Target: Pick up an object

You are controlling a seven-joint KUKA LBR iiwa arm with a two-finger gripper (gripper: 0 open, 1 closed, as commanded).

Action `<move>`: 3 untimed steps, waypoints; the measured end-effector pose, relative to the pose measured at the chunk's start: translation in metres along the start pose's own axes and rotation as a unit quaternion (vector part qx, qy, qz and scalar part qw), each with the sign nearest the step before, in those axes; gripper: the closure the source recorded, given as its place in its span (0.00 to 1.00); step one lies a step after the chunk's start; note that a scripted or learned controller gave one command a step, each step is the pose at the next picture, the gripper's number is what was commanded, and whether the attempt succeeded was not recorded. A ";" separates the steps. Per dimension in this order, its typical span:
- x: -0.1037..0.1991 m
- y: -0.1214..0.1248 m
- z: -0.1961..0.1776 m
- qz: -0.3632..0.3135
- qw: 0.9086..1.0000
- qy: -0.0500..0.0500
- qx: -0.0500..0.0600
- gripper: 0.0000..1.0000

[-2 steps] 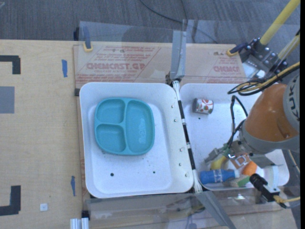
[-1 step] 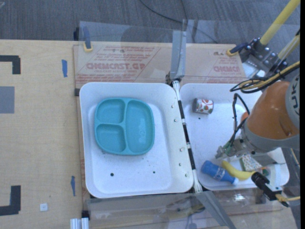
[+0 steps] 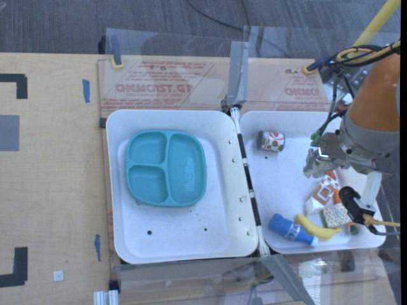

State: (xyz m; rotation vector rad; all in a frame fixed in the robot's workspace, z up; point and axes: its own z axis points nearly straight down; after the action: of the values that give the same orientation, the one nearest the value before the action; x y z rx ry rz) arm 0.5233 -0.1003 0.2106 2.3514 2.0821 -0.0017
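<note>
Left bin (image 3: 121,170): teal tray (image 3: 166,169); right, perhaps banana (image 3: 316,228).

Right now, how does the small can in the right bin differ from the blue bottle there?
The small can is short, white with red and green print; the blue bottle is longer and blue with a white end. The can lies alone near the bin's far side; the bottle lies at the near edge, right beside the banana. Both lie on their sides in the right bin.
</note>
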 end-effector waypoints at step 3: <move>-0.101 0.016 0.116 -0.070 0.998 0.000 -0.001 0.00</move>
State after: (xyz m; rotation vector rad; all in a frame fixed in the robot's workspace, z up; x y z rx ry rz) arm 0.5267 -0.2024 0.0946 2.1977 2.2410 0.0008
